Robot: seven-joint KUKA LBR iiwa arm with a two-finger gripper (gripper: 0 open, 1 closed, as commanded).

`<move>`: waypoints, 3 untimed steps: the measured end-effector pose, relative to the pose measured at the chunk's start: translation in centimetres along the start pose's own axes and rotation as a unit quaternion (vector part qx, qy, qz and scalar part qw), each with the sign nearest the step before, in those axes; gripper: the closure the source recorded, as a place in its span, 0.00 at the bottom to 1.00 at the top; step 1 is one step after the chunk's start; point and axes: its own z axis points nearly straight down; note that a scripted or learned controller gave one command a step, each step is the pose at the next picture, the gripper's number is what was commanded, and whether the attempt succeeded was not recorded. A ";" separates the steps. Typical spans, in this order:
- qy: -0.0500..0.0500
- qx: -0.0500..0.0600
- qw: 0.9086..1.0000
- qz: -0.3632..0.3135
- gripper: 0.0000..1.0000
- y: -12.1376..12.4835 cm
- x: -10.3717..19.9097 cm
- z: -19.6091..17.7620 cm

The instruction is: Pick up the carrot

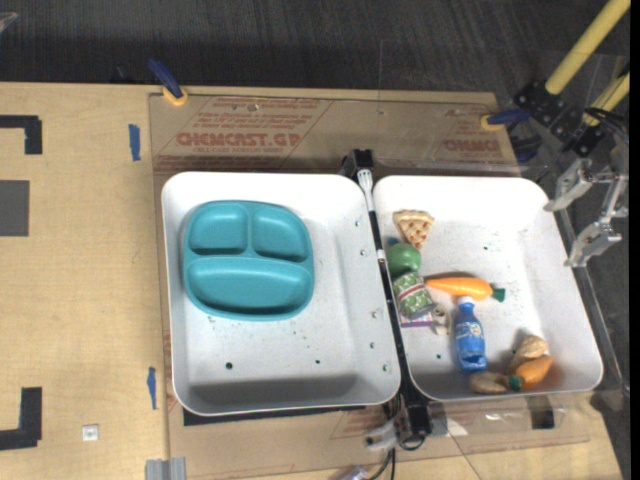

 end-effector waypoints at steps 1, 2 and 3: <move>-0.003 0.000 0.998 -0.066 0.00 0.0 8.6 15.0; -0.005 -0.001 0.996 -0.091 0.00 6.4 1.7 18.0; -0.005 -0.001 0.993 0.120 0.00 12.2 -1.4 18.0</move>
